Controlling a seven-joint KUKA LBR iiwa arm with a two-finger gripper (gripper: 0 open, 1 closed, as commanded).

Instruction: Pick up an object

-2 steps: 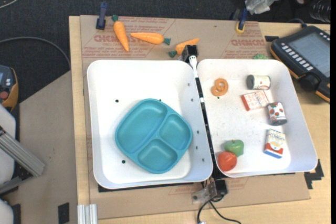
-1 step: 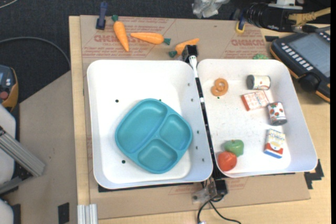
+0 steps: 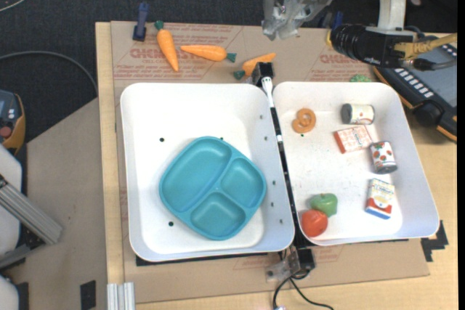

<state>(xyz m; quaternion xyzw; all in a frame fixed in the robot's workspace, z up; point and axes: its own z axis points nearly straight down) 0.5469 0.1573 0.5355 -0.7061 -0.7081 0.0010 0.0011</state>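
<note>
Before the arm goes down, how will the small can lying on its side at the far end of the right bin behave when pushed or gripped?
The small can lies on its side on the right bin floor, so a nudge across its length would probably roll it. Its rounded wall may slip from the fingers unless they close across it. It looks like a toy, so it is likely light.

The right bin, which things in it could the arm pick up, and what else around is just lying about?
For the job:
gripper
pretzel
can
pink box
red-spotted can
carton
green pepper
tomato

Lying about:
blue tray in the left bin
three carrots on the board behind
</note>
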